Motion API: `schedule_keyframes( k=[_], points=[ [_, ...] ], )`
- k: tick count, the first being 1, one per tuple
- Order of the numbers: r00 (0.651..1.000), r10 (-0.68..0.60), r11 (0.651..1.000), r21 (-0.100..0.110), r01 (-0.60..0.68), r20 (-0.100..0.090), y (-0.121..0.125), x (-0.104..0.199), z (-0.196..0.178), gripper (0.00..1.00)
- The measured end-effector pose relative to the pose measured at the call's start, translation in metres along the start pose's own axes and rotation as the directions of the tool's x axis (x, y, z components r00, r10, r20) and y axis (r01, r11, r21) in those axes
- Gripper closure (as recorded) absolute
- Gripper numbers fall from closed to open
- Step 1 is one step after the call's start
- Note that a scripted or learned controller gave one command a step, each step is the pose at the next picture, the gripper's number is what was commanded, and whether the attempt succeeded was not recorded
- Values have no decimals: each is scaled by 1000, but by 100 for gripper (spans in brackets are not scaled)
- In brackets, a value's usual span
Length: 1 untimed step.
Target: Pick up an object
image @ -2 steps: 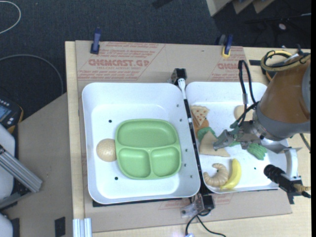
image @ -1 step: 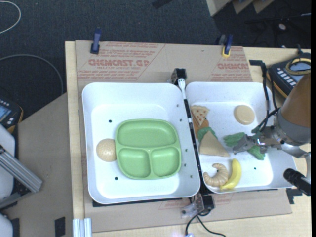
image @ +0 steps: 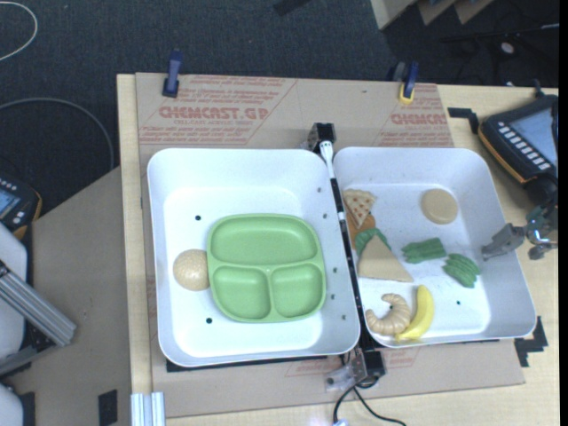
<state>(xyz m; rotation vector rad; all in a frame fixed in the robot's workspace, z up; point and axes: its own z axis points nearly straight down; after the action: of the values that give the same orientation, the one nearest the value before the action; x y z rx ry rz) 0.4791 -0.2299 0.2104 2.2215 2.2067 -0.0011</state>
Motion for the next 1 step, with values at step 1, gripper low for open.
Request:
schedule_keyframes(
  k=[1],
  points=[
    [1000,-8,1000,13,8,-14,-2,33,131,0]
  ],
)
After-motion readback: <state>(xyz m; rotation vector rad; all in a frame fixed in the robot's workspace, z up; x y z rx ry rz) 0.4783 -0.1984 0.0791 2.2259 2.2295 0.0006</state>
